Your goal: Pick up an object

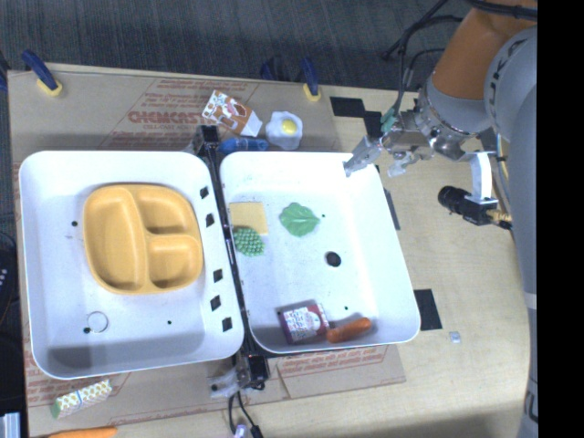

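While my arm (pixel 488 62) reaches in from the right, my gripper (pixel 365 160) hangs at the upper right corner of the right bin (pixel 388 245), over its rim; whether my jaws are apart or together I cannot tell at this angle, and nothing is seen between them.

Camera view, contents of the right bin: one yellow cheese slice (pixel 248 215), one cluster of green peas (pixel 247 241) touching its lower edge, one green leaf (pixel 298 218) just beside them, one small dark disc (pixel 333 260), one dark red packet (pixel 302 322) and one orange carrot (pixel 350 329) lying against it at the near wall. Any of these six may serve as the object to pick up; the leaf lies nearest me.

Camera view, left bin (pixel 46 272): one yellow divided tray (pixel 143 238).

Camera view, bench (pixel 456 381): one small printed packet (pixel 224 110), one blue item (pixel 242 144) and one white-and-yellow egg-like piece (pixel 284 129) behind the bins; one wrapped item (pixel 82 397) at the near left.

Hazards, in my judgement: I stand over the rim, so a straight descent could strike the wall. The leaf, cheese and disc lie flat, and my fingers may slide over them. The carrot and packet touch each other and the wall, so a closure there could catch both or neither.
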Controlling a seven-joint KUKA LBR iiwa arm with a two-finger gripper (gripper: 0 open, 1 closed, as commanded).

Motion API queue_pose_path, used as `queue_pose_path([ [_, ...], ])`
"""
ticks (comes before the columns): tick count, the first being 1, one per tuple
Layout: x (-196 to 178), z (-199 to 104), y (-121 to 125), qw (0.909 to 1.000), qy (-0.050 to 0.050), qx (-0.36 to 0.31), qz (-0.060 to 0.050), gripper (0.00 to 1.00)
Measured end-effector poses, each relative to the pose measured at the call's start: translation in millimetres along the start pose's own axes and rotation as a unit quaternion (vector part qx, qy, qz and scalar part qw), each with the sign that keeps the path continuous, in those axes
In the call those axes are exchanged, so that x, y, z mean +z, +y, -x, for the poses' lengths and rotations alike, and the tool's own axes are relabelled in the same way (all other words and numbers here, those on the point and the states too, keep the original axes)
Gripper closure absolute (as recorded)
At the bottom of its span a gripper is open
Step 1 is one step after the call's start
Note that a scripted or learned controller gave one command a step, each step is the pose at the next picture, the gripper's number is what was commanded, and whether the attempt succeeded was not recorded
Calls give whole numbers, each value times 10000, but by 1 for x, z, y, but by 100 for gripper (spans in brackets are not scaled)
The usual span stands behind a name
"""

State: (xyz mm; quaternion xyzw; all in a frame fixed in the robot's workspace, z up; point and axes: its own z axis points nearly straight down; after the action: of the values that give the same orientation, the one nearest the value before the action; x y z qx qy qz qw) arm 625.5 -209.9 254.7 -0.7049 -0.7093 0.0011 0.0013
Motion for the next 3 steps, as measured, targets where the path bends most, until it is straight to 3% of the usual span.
queue_pose_path([
  [1,163,-16,-34,9941,3,-1083,2,0],
  [2,164,-83,-107,9926,8,-1216,-9,0],
  [3,163,-76,-68,9855,0,-1698,7,0],
])
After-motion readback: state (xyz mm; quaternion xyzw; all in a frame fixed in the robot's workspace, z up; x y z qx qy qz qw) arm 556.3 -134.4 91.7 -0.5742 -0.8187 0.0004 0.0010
